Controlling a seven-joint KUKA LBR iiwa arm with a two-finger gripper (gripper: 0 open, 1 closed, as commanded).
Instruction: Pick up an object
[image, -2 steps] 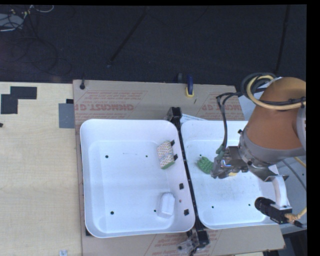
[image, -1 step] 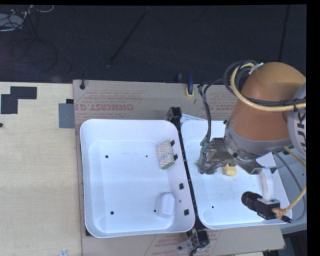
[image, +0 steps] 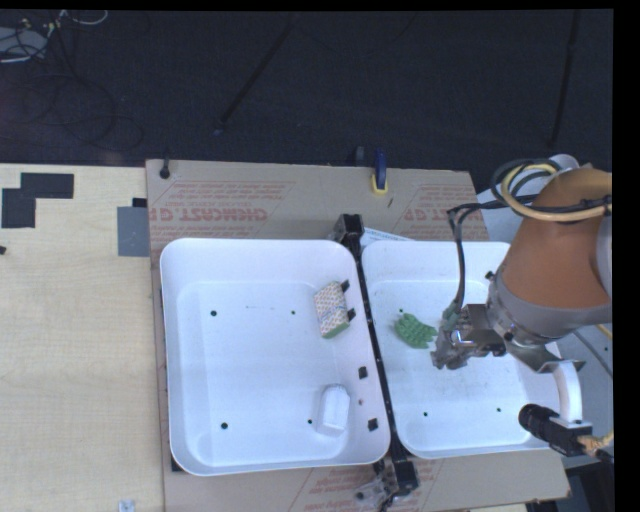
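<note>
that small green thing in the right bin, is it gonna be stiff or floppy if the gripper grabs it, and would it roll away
The green object lies low with a ragged, bumpy outline, so it probably flexes rather than staying rigid. It looks small and thin, likely light, so a nudge from the gripper could slide it along the smooth right bin. Its flat, irregular shape makes rolling unlikely.

Cardboard sheet (image: 250, 205) under bins: red print, upside down and mirrored, not reliably legible. More red print at lower edge, unreadable.

Robotics lab: bench (image: 80, 330), white bins (image: 190, 300), loose cables (image: 60, 30).
</note>
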